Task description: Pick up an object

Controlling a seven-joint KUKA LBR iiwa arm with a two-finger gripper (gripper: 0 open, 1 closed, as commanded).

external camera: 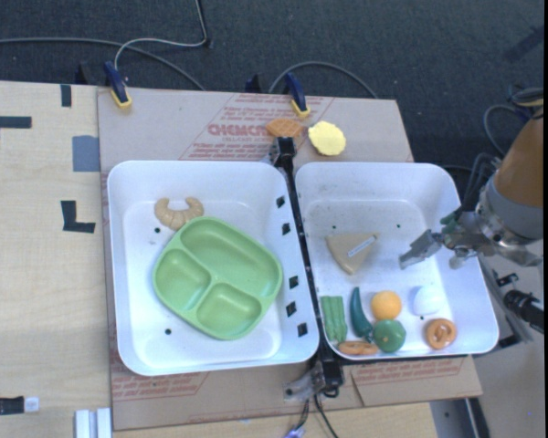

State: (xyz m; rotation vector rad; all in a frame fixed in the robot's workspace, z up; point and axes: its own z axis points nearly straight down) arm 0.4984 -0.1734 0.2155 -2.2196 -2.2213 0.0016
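The right bin (384, 182) holds several toy foods: a beige wedge (351, 249), an orange ball (386, 305), a white egg-shaped piece (427, 299), an orange ring (440, 333), a dark green pepper (359, 310), a light green pod (333, 318), a green round piece (391, 337) and a small carrot (355, 347). My gripper (437, 252) hovers over the bin's right side, above the white piece and to the right of the wedge. It is open, with nothing between its fingers.
The left bin (128, 190) holds a green divided plate (217, 276) and a croissant (178, 211). On the cardboard behind the bins lie a yellow piece (327, 139) and an orange biscuit (285, 128). Clamps and cables sit along the bench's far edge.
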